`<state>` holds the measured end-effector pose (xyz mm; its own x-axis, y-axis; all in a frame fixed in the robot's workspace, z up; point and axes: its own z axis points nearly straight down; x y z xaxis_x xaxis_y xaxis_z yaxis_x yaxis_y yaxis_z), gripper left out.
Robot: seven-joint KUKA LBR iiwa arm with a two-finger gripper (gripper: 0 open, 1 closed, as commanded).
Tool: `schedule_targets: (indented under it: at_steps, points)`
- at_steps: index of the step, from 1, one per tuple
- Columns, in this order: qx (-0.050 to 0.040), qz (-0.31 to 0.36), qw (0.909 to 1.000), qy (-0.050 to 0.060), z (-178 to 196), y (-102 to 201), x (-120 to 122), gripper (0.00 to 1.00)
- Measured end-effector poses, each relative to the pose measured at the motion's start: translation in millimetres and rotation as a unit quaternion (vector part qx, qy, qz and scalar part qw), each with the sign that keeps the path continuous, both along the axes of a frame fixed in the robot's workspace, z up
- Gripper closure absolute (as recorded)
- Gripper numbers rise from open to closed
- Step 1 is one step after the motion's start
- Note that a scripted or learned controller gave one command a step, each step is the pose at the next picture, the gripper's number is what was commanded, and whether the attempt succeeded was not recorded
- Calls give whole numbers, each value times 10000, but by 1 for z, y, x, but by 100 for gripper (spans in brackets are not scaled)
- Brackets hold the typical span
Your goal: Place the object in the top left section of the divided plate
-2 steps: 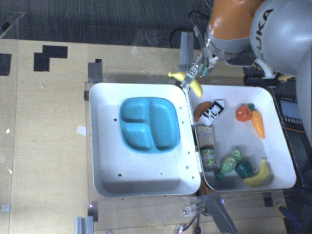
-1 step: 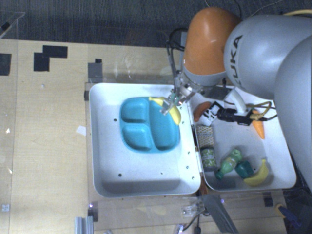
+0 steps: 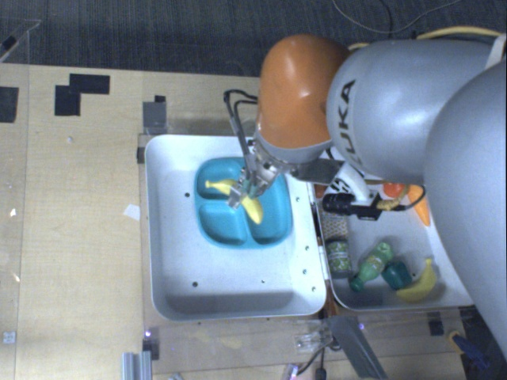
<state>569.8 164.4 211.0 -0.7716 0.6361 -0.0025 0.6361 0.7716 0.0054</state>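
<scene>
Hidden and cut-off parts over the two bins

The arm [image 3: 396, 117] runs off the top and right edges and covers the right bin's [image 3: 372, 299] far half and right side. An orange thing [image 3: 398, 189] there shows just a sliver under the arm, too little to name. The gripper [image 3: 245, 187] is small and blurred over the plate [image 3: 273, 220], so the finger gap cannot be read. The banana [image 3: 238, 196] is partly covered by the gripper, and whether it is gripped or merely lying beneath cannot be told. The plate's far right section sits partly under the wrist. A dark jar [image 3: 337, 252] by the bin wall is too blurred to identify.
</scene>
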Motion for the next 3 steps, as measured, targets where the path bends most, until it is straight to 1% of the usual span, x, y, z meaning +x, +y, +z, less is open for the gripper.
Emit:
schedule_targets:
  at_steps: [1, 2, 3]
  points:
    - [1, -4, 10000, -1, 0, 0, 0, 0]
    - [2, -331, 9995, -8, 35, -16, -19, 0]
    - [3, -1199, 9928, 3, 51, -25, -39, 0]
